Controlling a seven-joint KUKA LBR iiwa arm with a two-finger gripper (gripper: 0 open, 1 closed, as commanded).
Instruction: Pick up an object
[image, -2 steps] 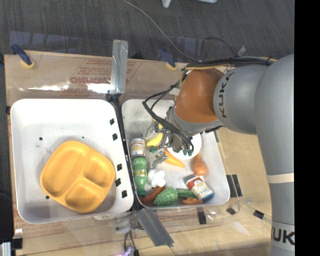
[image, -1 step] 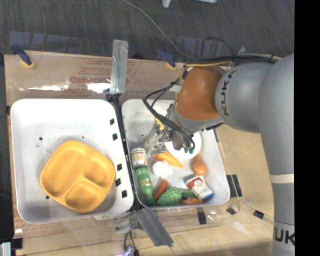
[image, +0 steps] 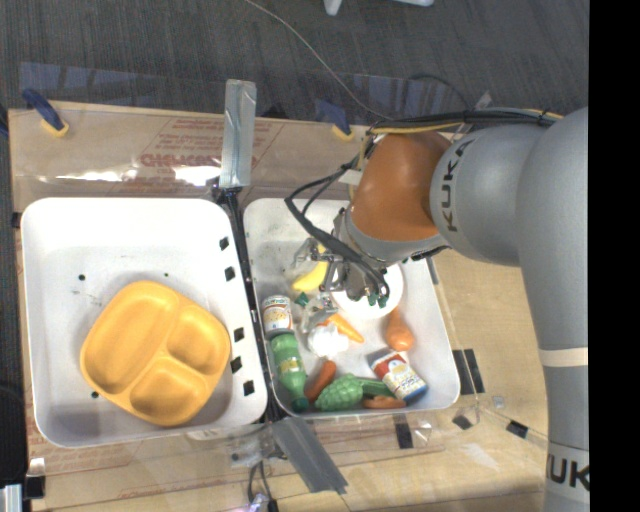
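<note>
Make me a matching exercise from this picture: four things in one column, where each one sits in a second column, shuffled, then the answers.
Things:
1. yellow tray
2. green bottle
3. banana
4. gripper

Places:
A. right bin, upper part, beside the gripper
B. left bin
C. above the middle of the right bin
D. right bin, along its left wall

Pairs: 1-B, 2-D, 3-A, 4-C

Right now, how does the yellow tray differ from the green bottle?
The yellow tray lies alone in the left bin; the green bottle lies in the crowded right bin against its left wall. The tray is broad, flat and compartmented; the bottle is slim and far smaller. Both lie away from the hand.
</note>
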